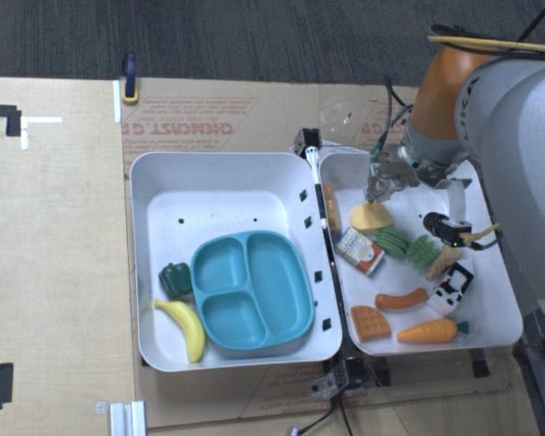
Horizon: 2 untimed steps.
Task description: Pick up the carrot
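The orange carrot [427,332] with a green top lies on its side near the front edge of the right bin [500,321]. My gripper [380,187] hangs over the far left part of that bin, just above a pale yellow piece [371,216], well behind the carrot and apart from it. The grey arm with its orange band [440,84] comes in from the upper right.
Around the carrot lie a waffle [370,322], a sausage [401,300], a black-and-white toy [450,285], green vegetables [407,246] and a small carton [360,249]. The left bin [163,189] holds a blue divided plate [252,291], a banana [187,327] and a green pepper [174,279].
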Motion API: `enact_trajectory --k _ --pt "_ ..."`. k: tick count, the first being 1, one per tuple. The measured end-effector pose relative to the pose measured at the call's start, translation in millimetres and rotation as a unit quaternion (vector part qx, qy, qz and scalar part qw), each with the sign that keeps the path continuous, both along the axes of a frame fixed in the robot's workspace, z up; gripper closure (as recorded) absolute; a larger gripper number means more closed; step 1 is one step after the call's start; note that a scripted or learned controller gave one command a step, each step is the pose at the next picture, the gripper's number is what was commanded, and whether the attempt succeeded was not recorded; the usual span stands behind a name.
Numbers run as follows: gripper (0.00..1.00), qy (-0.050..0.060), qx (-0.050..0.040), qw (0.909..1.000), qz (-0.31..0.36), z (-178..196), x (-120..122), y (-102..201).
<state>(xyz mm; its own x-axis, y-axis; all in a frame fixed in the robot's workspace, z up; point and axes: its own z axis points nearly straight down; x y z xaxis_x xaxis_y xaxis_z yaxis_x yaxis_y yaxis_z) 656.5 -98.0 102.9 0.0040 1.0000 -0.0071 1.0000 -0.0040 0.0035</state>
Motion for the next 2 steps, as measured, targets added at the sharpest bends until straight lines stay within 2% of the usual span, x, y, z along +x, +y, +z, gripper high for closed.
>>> enact_trajectory --k 1,2 --pt "0.00 0.000 0.0003 1.0000 0.000 0 0 0" --pt "0.00 0.004 0.0034 0.9818 -0.190 -12 -74 -8"
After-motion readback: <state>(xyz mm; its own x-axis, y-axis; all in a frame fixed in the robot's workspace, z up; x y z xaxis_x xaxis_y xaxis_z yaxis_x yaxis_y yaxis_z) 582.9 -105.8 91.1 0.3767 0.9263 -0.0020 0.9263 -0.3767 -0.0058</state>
